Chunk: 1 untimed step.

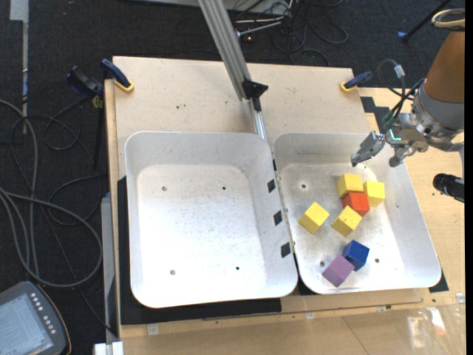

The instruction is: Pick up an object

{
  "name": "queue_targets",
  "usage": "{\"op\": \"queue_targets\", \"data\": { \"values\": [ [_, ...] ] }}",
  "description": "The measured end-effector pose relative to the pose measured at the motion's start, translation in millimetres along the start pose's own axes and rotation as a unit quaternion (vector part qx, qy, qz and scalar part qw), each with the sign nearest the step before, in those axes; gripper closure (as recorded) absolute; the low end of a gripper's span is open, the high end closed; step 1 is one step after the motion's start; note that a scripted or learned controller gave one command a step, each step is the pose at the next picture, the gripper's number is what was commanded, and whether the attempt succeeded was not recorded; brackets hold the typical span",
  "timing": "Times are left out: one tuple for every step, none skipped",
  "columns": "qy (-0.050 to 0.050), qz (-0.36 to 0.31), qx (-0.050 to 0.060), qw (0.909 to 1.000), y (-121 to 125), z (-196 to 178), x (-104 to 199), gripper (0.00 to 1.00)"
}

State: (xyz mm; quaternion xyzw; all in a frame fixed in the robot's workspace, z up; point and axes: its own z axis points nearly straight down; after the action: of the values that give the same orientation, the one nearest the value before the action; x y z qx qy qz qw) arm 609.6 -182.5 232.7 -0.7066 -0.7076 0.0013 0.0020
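A robotics lab: a bare board desk [222, 87] is clamped at its corners, cables [44, 198] trail over dark carpet, an aluminium camera mast [222, 35] rises behind, a control pendant [29, 324] lies on the floor, and two white bins [199, 146] hold small coloured test cubes [347, 220].

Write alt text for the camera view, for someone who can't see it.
A robot gripper with open fingers hovers over the right bin's far edge. The bin holds seven blocks: four yellow, one orange, one blue, one purple.
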Motion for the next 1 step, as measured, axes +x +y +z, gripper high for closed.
{"op": "queue_targets", "data": {
  "values": [
    [-0.001,-0.001,-0.002,1.0000,0.9,-2.6,0.1,0.00]
  ]
}}
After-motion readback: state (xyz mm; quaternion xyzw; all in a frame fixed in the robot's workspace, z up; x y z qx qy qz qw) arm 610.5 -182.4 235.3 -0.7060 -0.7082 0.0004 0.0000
